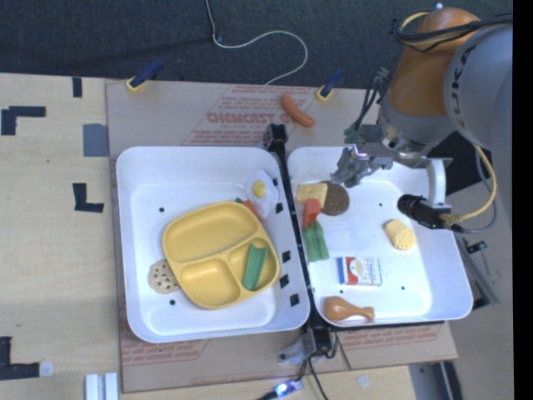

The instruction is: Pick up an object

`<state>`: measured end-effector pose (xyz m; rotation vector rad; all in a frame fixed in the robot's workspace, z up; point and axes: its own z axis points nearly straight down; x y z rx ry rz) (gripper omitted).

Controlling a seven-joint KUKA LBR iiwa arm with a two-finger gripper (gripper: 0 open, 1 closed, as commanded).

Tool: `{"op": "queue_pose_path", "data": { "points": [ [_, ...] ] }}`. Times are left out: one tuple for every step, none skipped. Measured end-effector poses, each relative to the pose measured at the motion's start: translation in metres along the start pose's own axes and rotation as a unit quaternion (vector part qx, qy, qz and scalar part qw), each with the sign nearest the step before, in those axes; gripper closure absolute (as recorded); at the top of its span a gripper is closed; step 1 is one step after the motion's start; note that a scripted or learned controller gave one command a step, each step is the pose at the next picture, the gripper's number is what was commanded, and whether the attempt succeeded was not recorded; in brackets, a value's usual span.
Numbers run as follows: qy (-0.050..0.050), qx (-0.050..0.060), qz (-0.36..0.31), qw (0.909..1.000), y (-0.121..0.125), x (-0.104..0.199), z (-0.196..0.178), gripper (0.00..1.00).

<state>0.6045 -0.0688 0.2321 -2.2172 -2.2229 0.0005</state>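
Note:
My gripper (348,173) hangs over the back left of the right bin (433,302), just above a brown round cookie (335,200) and a yellow cheese wedge (311,193). Below those lie an orange carrot piece (311,212) and a green vegetable (316,242). A corn cob (401,235), a small white carton (359,271) and a brown drumstick (347,310) also lie in this bin. I see nothing between the fingers.
The left bin (137,223) holds a yellow divided plate (208,248) with a green cucumber (255,267) in it, a fried egg (259,190) and a cookie (163,277). An orange sausage (298,111) lies on the cardboard behind the bins.

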Motion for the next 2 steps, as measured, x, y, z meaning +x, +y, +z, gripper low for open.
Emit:
{"op": "queue_pose_path", "data": {
  "points": [
    [-0.001, 0.001, 0.001, 1.0000, 0.002, -0.010, 0.018, 1.00],
    [0.000, 0.000, 0.000, 1.0000, 0.010, 0.004, 0.012, 1.00]
  ]
}}
